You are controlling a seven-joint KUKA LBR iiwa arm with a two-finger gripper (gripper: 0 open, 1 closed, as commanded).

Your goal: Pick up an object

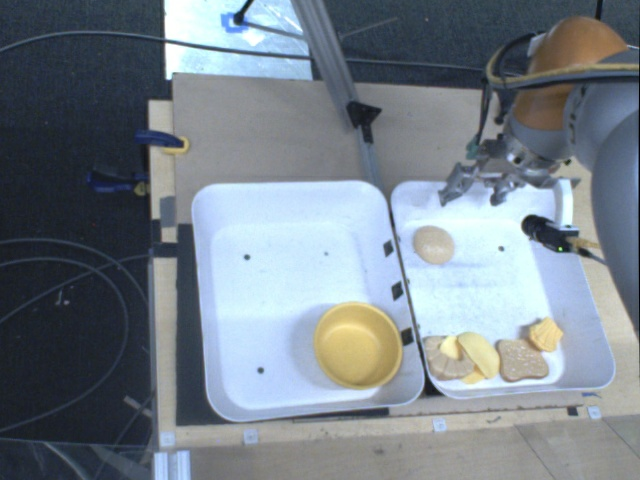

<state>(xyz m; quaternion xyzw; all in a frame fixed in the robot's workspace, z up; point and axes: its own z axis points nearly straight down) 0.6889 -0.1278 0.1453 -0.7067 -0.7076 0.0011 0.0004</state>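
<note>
Down at 6 o'clock in the right bin (590, 363): toy toast (522, 360), a yellow piece (478, 353), a small orange bit (545, 334). At 7 o'clock in the left bin (225, 268), a yellow bowl (358, 344). Further back, near the middle: a round tan bun (434, 244), probably light and smooth. Best pinched across its sides. Farthest, at 1 o'clock: gripper (480, 190) hanging above the bin's back rim, jaws apart, holding nothing.

Arm (600, 118) cut off at right edge.
</note>
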